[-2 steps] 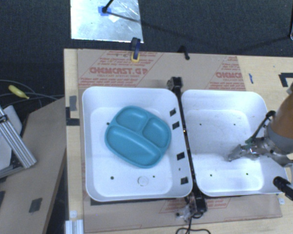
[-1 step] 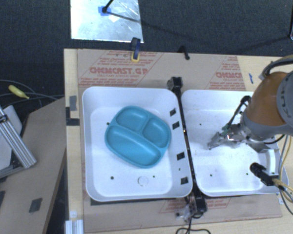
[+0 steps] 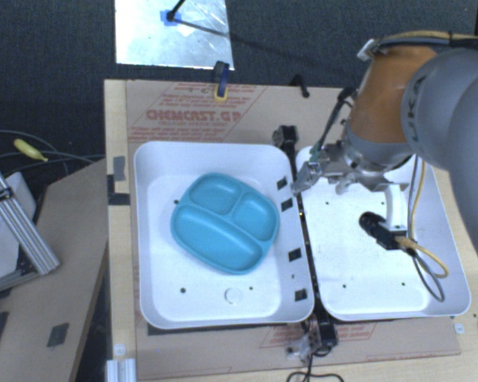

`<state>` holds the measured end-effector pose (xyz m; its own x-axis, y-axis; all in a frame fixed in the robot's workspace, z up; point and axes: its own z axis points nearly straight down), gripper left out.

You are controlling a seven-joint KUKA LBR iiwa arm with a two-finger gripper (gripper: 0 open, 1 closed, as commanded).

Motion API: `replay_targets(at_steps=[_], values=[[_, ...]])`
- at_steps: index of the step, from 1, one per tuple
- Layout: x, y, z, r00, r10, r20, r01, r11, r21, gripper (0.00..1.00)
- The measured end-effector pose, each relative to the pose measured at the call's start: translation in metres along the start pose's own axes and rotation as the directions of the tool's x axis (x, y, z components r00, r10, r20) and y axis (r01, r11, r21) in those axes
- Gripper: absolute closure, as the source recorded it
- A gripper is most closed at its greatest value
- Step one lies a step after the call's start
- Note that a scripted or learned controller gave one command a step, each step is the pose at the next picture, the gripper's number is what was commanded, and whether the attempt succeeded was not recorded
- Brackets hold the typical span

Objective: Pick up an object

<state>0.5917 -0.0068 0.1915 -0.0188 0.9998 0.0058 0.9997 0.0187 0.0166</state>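
Note:
A light blue divided plate [image 3: 225, 221] lies flat in the left white bin [image 3: 155, 293], slightly left of its middle. The grey arm with its orange band [image 3: 386, 94] reaches in from the right over the right white bin [image 3: 446, 293]. My gripper [image 3: 308, 173] hangs at that bin's upper left corner, close to the divider between the two bins. It is to the right of the plate and apart from it. I see nothing held in it.
A black cylindrical part [image 3: 378, 231] and a yellow cable loop [image 3: 426, 265] hang from the arm over the right bin. Black clips [image 3: 293, 255] line the divider. A shiny metal sheet [image 3: 174, 22] lies beyond the bench, and an aluminium frame [image 3: 16, 221] stands at the left.

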Motion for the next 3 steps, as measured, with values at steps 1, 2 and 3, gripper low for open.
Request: replay_targets(at_steps=[1, 2, 3], values=[[-0.01, -0.004, -0.004, 1.0, 0.012, 0.006, -0.012, 1.0, 0.011, 1.0], [-0.022, -0.05, 0.007, 1.0, 0.019, 0.006, -0.02, 1.0, 0.019, 1.0], [0.009, -0.087, -0.004, 1.0, 0.013, 0.005, -0.013, 1.0, 0.018, 1.0]])
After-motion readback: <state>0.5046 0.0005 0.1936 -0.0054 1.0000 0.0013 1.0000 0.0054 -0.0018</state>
